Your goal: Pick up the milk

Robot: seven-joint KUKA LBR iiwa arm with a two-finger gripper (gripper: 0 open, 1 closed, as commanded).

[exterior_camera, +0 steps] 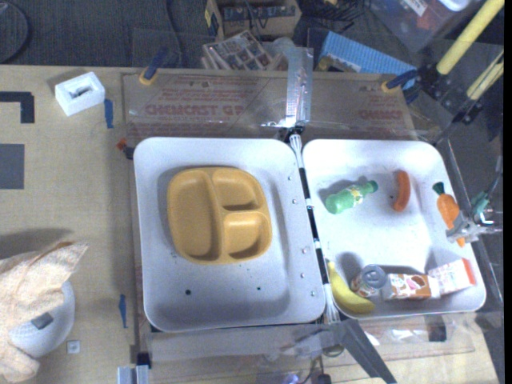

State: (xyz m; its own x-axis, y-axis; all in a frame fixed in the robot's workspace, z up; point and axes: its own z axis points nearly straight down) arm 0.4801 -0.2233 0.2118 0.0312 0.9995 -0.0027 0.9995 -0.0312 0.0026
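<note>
Fingers [468,229] state unreadable at right bin's edge. Milk [453,278] lies just below them, touching a carton [408,286]; approach from above, clear of the carrot [446,206].

Wooden bench [64,182] stands on dark carpet [88,18].

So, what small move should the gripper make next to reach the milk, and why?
Probably shift toward the bin's near edge, until it is above the milk carton. The gripper sits by the carrot at the right rim of the right bin; the carton lies in its near right corner.
</note>
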